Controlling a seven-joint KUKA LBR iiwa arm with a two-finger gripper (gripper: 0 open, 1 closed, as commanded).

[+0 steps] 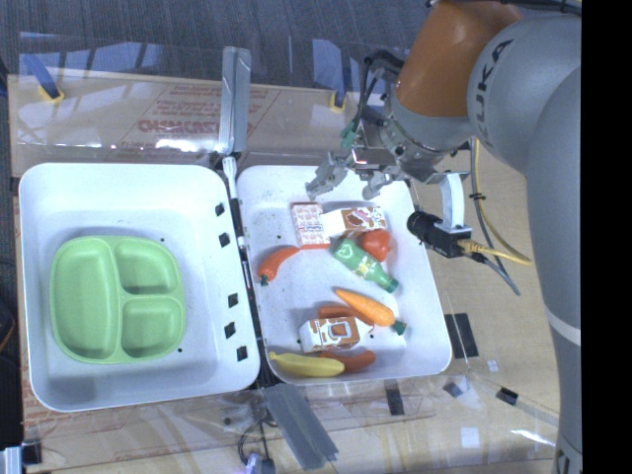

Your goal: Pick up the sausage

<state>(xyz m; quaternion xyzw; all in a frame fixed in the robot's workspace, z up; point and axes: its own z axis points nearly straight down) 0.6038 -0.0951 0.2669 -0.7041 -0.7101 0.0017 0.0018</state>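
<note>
Dark grey ribbed floor (pixel 197 8) across top of frame. Below it, pale wooden bench (pixel 499 334) under clear plastic sheet, glare streaks at upper left. Faint red print (pixel 183 117) on sheet at upper centre. Blue tape (pixel 39 75) at upper left corner. Black tape strips (pixel 460 335) at lower right.

1. Two white bins: the left bin (pixel 39 294) and the right bin (pixel 425 294).
2. One green divided plate (pixel 117 299), with three compartments, in the left bin.
3. Two small cartons: one (pixel 309 223) red and white, one (pixel 331 333) brown.
4. One green bottle (pixel 361 266).
5. One carrot (pixel 364 307).
6. One banana (pixel 307 365).
7. One red pepper (pixel 276 261).
8. One sausage (pixel 354 360).
9. One tomato (pixel 377 244).
</note>
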